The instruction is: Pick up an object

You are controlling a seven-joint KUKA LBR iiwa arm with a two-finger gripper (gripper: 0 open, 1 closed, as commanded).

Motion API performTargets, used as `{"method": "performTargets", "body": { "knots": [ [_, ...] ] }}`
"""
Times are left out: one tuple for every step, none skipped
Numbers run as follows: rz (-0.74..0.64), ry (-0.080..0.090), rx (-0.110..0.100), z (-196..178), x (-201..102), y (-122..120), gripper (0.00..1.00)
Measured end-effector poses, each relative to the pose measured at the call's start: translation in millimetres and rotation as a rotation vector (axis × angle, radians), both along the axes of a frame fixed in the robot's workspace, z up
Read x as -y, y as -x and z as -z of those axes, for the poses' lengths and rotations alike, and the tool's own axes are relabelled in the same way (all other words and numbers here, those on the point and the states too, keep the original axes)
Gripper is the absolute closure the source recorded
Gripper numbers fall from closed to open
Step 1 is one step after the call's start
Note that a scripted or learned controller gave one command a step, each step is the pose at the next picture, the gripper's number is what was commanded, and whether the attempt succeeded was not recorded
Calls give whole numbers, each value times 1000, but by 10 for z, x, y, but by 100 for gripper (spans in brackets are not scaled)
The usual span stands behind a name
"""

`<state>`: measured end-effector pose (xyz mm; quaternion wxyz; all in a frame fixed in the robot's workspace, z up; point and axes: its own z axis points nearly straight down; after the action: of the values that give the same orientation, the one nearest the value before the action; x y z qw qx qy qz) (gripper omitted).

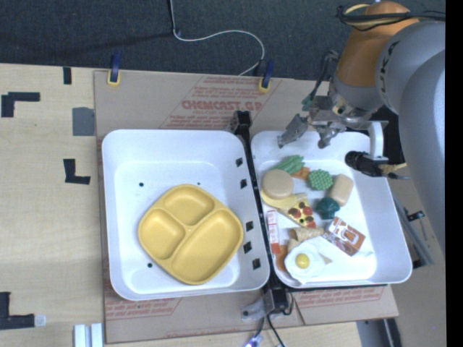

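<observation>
My gripper hangs over the far edge of the right bin, open, with nothing between its fingers. Just below it lie toy foods: a green leafy piece, a round beige bun, a green broccoli piece and a pale beige piece. Nearer the front are a dark teal piece, a pizza slice, a brown packet and a fried egg.
A yellow divided plate lies in the left bin. A black divider runs between the bins. The arm's grey body with its orange band fills the upper right. A red-and-white stick lies along the right bin's left wall.
</observation>
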<state>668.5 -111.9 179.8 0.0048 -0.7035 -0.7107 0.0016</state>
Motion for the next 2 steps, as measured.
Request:
{"method": "performTargets", "body": {
  "knots": [
    [8, 10, 9, 998, -23, 179, 0],
    [7, 7, 11, 820, -27, 148, 100]
  ]
}}
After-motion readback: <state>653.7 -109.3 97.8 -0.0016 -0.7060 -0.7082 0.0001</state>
